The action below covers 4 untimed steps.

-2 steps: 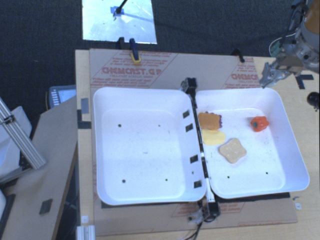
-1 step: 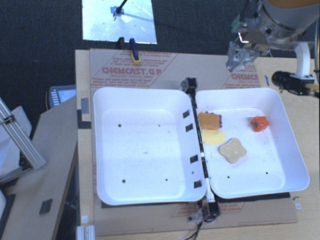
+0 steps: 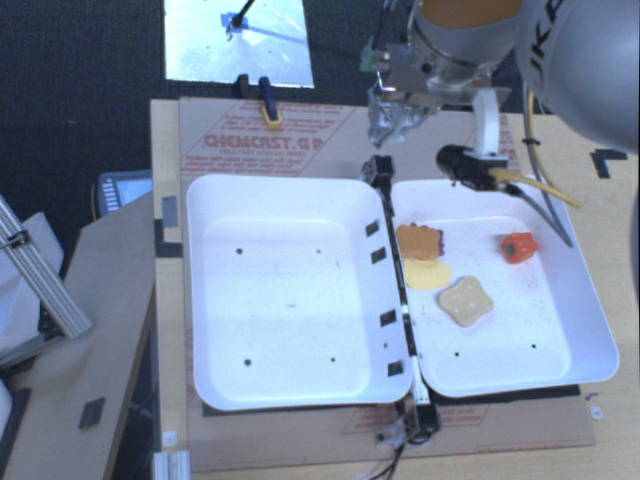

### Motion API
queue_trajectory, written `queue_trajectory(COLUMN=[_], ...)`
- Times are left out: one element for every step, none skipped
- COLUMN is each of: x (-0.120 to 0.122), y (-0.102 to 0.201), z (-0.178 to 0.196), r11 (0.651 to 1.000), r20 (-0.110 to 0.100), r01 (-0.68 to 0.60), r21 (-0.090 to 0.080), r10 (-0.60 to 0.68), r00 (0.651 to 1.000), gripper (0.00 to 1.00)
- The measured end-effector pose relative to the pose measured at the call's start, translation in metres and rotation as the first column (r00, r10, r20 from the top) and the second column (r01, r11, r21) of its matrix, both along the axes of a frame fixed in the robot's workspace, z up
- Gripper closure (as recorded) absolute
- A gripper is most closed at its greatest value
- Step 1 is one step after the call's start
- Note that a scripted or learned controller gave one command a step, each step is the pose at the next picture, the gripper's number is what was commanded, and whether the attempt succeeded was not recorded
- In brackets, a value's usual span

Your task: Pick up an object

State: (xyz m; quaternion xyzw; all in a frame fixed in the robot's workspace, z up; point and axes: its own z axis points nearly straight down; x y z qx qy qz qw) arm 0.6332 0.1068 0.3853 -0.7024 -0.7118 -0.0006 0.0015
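Brown board (image 3: 300,140) with red lettering covers the bench under both bins, and dark carpet lies beyond it at the far side; I'm looking down on it all at a slant. Left bin (image 3: 290,298) on my screen shows me its bare white floor; right bin (image 3: 565,343) has all the candidates, four of them, bunched toward its left half and far end. Nearest the divider sits an orange cracker (image 3: 419,240) with a purple edge; just in front of it, touching or nearly so, lies a pale yellow disc (image 3: 428,275); a tan bread slice (image 3: 465,301) lies just beside the disc, toward me; a red pepper (image 3: 518,247) sits well apart from those three, further right. Now the arm (image 3: 590,38): it comes in from the right, high over the far end of the right bin; the gripper (image 3: 385,128) hangs over the board, just past the far rims where the two bins meet, well apart from every piece. It's a blur of metal from here, so I can't tell how far it is open; I see no object in its grasp. All four pieces lie flat on the bin floor.
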Motion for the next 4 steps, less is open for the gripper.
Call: queue_trajectory(x=[-0.032, -0.036, -0.006, 0.035], y=[0.060, 0.078, 0.130, 0.127], z=[0.037, 0.158, 0.150, 0.149], r11=[1.000, 1.000, 1.000, 1.000], r20=[0.006, 0.017, 0.005, 0.005], r01=[0.002, 0.006, 0.006, 0.013], r21=[0.002, 0.003, -0.001, -0.003], r10=[-0.002, -0.006, -0.006, -0.013], r00=[1.000, 1.000, 1.000, 1.000], gripper=[1.00, 1.00, 1.00, 1.00])
